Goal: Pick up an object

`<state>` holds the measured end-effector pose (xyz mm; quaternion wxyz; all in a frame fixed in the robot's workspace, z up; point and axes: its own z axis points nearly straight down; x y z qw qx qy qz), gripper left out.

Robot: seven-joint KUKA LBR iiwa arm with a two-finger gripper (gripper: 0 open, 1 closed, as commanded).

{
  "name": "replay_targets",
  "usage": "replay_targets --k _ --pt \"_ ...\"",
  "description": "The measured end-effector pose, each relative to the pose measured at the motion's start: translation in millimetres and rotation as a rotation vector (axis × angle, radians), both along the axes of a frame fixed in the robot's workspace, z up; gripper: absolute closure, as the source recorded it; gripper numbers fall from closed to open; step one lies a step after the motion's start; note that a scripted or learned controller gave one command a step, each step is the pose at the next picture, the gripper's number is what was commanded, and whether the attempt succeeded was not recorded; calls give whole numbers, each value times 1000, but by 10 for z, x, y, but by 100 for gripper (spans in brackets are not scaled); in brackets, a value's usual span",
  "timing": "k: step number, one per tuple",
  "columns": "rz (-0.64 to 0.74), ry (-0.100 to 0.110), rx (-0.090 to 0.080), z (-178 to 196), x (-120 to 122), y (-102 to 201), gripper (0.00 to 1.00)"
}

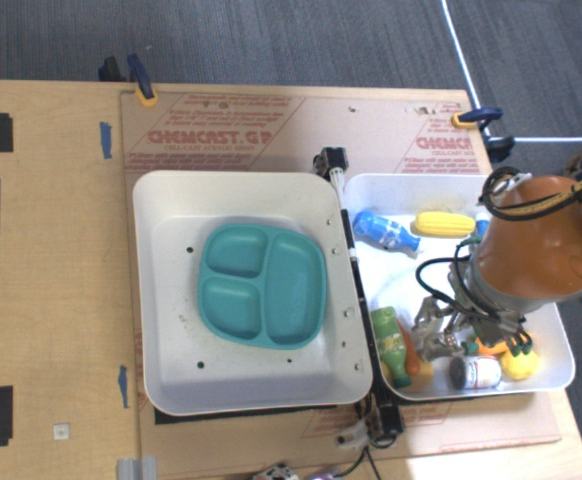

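Down at the near edge of the right bin [556,318], the gripper [449,333] is low among a crowd: one green bottle [388,343], one white-capped jar [474,372], one yellow toy [519,363]. How its fingers stand, I cannot tell. Likely it's hunting here because things bunch up. Farther back, one blue bottle [383,230], one yellow banana-shaped piece [443,225]. The left bin [161,268] carries one teal divided plate [263,283].

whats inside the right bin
In the right bin: a blue bottle, a yellow banana, a green bottle and a white jar. The arm covers the bin's middle.
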<state>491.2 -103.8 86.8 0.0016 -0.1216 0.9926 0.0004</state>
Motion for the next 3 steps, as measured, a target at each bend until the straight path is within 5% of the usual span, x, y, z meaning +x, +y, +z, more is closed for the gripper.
replay_targets --k 1,3 --pt "0 -1 -1 -4 1 -4 0" --pt "0 -1 -1 -3 2 -4 0"
